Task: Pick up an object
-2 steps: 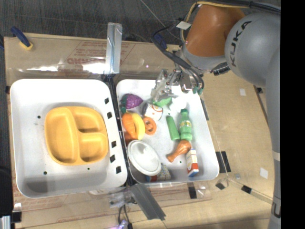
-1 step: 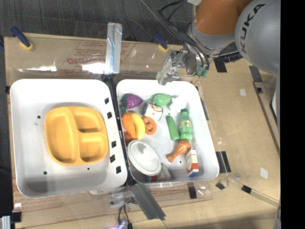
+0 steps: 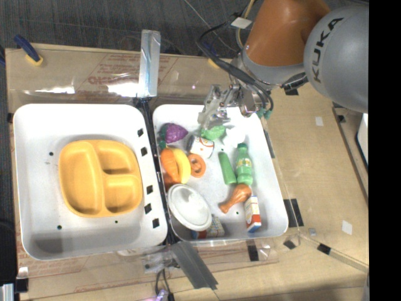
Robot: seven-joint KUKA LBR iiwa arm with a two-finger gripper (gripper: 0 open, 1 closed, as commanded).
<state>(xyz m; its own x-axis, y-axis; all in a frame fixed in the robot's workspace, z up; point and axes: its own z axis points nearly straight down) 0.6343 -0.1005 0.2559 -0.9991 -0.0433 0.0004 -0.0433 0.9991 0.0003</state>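
Claw (image 3: 214, 113) hangs at twelve o'clock of the right bin (image 3: 270, 187), fingers pointed down over a green toy (image 3: 213, 132); spread or pinching, cannot tell. Bottle (image 3: 243, 165) at four o'clock; drumstick (image 3: 234, 197) beyond.

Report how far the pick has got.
Done: the gripper is over the far end of the right bin, just above a green toy. In hand: nothing visibly held. Left: grasping and lifting; the bottle, drumstick and other toys lie in the bin.
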